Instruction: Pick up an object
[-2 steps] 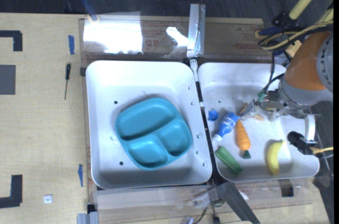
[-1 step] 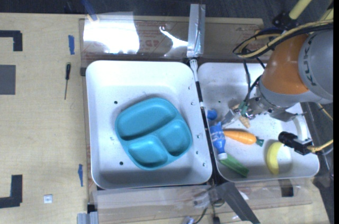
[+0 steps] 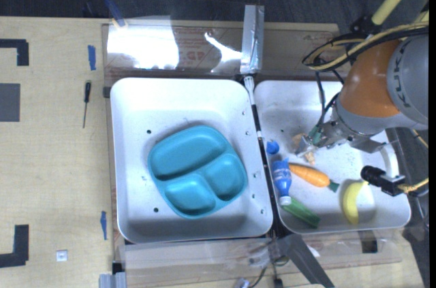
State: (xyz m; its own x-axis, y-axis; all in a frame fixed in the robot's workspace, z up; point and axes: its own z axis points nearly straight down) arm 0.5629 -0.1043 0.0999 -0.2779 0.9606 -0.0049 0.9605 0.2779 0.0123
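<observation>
A pale wood bench [image 3: 48, 164] carries black markings and a thin dark tool [image 3: 86, 103] at the left; dark floor runs behind it. A clear glossy sheet [image 3: 177, 41] stands behind the bins, catching glare. The left bin [image 3: 129, 109], smooth white plastic with rounded corners, holds a glossy blue tray [image 3: 197, 171] with three compartments. In the right bin [image 3: 402, 212], a small blue-and-white bottle [image 3: 280, 178] lies along the left wall, a green stick [image 3: 301, 213] just below it. A tapered orange carrot [image 3: 310, 175] lies mid-bin, a yellow banana [image 3: 351, 201] to its right. The gripper [image 3: 315, 138] hangs low over the bin's upper middle, above the carrot; I cannot tell how it is set.
</observation>
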